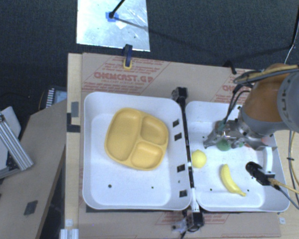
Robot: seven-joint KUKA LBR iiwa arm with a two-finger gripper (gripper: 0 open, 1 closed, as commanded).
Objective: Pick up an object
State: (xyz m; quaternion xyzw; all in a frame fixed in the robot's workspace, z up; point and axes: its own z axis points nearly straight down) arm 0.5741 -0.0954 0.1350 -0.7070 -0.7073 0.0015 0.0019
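While the arm reaches into the right bin [205, 200] on the counter, we place the gripper [219, 140] low over that bin's upper middle, with a small green object [223, 145] right at its tip. We cannot tell how far the jaws are parted, nor whether they grip the green object. We note the lemon [199, 158] just below-left of the jaws; the banana [231, 180] lies lower, its long axis running diagonally down-right.

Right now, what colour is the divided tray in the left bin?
Yellow; the divided tray shows clearly in the camera view.
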